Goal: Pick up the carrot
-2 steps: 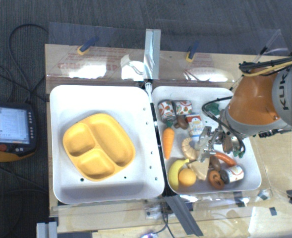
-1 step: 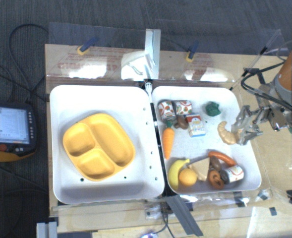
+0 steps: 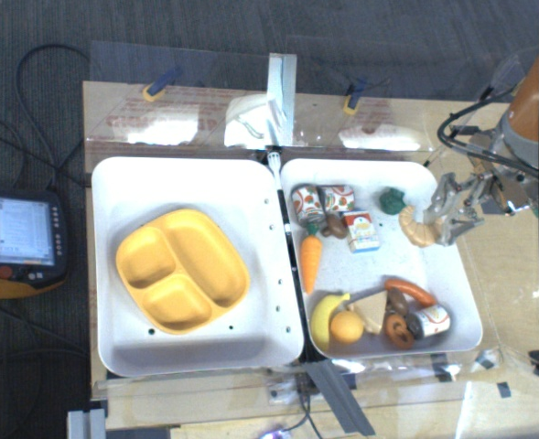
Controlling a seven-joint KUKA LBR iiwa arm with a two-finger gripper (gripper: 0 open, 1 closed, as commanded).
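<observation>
Carrot (image 3: 310, 260) | long axis vertical | green top up, tip down

A carrot (image 3: 311, 260) is shown lying against the left wall of the right bin (image 3: 452, 273) among other toy foods, a yellow divided plate (image 3: 181, 269) is held in the left bin (image 3: 113, 337), and the gripper (image 3: 449, 214) is positioned at the right bin's right rim.

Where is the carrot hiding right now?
The carrot lies in the right bin, against its left wall by the divider. It sits just below the two small cans and above the banana.
</observation>
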